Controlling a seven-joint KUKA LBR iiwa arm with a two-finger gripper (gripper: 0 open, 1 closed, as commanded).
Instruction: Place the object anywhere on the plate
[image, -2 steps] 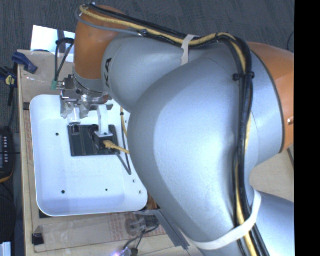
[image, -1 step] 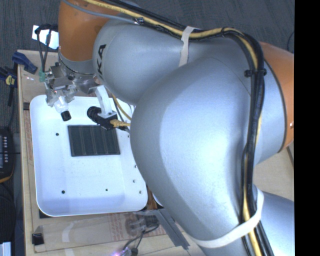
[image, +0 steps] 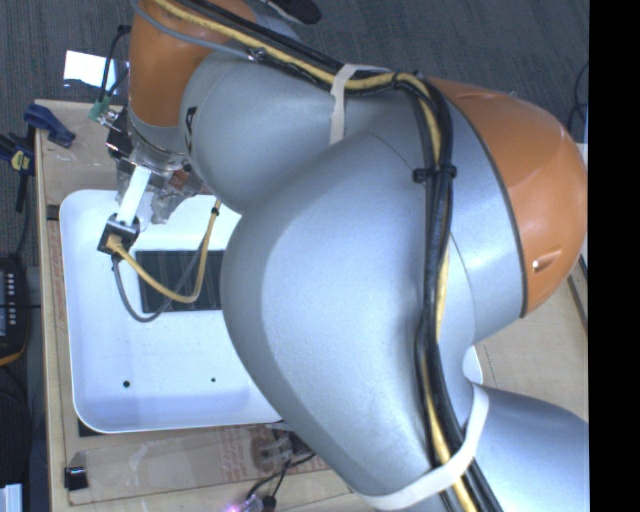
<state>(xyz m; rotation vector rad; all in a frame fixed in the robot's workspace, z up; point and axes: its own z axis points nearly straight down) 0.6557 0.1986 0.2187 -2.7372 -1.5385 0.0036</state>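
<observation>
Grey arm (image: 350, 300) fills most of the scene. Gripper (image: 148, 205) hangs over the white bin (image: 90, 330); whether it is open cannot be told. Object hidden, place unclear: best locate it first, then descend squarely.

The arm (image: 380, 300) runs from the lower right of the frame to the upper left and lies over most of the bench (image: 170, 450). One bin (image: 130, 400) sits in the left half, with its right part hidden under the arm. The gripper (image: 148, 208) hangs over the bin's upper left corner. A clamp (image: 45, 125) sits at the bench's upper left corner, behind the bin. A small block (image: 75, 470) lies at the lower left, in front of the bin.
</observation>
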